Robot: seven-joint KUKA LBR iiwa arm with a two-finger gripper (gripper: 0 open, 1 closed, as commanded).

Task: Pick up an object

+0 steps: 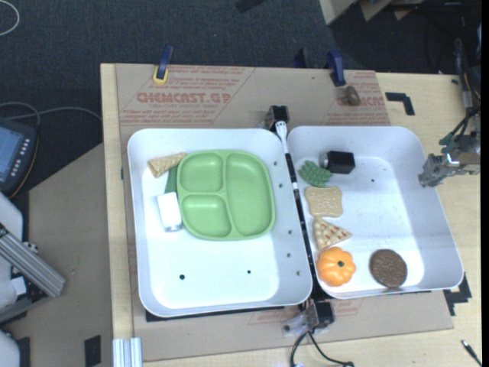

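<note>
I am hovering with my gripper [437,168] at the right edge of the frame, just over the right rim of the right-hand shallow white bin [409,140], and whether my jaws are wide or narrow I cannot tell. Everything I might pick is lying to the left of me along that bin's left side: a small black block [338,160] nearest, then a green leaf-shaped piece [315,173], a tan cracker square [324,200], a waffle-patterned wedge [330,233], an orange toy pumpkin [336,266] and a round brown cookie [388,267]. The left-hand white bin [206,293] is holding a green three-compartment plastic plate [227,195], a tan wedge [166,163] and a small white block [169,210].
</note>
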